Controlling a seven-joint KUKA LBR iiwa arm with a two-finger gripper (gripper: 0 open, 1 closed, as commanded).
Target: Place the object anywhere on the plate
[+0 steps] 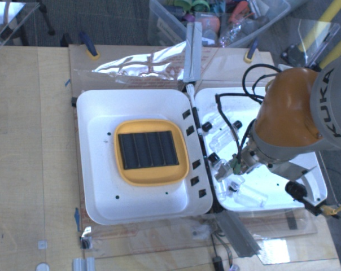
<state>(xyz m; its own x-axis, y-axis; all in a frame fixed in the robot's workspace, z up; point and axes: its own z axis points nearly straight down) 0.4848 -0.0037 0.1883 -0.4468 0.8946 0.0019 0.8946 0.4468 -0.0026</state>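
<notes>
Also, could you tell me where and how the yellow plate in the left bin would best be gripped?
The plate lies flat in the left bin, and its dark ridged centre offers nothing to pinch, so probably take its raised yellow rim on the edge facing the right bin, coming straight down from above.
</notes>
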